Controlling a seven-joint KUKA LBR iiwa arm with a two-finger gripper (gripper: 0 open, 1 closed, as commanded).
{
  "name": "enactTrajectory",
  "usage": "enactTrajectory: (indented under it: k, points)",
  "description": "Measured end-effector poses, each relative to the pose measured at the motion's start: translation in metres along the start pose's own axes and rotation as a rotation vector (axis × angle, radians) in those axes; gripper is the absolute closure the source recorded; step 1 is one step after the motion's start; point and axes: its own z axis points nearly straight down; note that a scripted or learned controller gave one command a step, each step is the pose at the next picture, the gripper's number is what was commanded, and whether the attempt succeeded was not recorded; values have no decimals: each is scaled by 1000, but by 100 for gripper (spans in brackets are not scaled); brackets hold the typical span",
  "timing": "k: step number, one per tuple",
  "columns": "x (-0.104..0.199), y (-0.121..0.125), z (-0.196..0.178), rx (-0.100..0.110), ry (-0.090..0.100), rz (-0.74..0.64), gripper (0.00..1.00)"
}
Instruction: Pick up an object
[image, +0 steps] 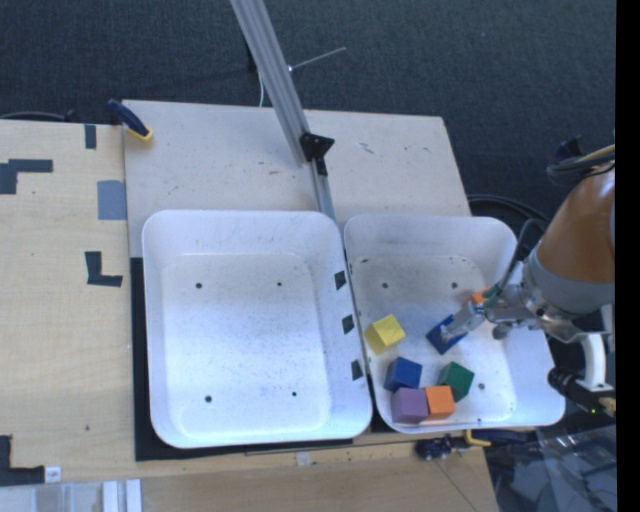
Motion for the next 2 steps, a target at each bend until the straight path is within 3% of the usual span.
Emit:
enactTrajectory:
  k: [1,2]
  points:
    - [-5,4,60,1,0,0,0]
    - [-5,3,70,-3,-1,-1,0]
